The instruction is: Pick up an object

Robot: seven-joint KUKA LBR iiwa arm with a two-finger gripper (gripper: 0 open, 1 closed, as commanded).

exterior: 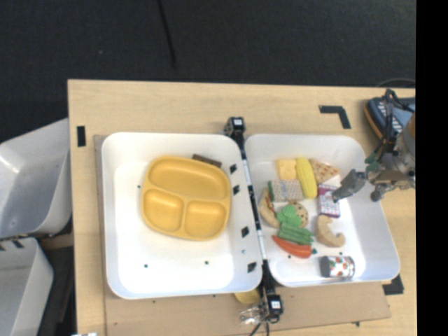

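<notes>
The right bin (371, 243) holds a heap of toy food: a yellow corn cob (304, 176), a yellow block (286, 169), a pizza slice (324, 169), a purple packet (327, 206), a green leafy piece (291, 222), a red pepper (294, 248), a beige curved piece (330, 234) and a small can (337, 266). My gripper (362, 190) hangs over the bin's right side, just right of the purple packet. It is open, and nothing sits between its fingers.
The left bin (119, 257) holds a yellow divided plate (186, 197), with a dark brown piece (206, 161) at the plate's far edge. A clamp rail (246, 187) runs between the bins. Bare bin floor lies right of the can.
</notes>
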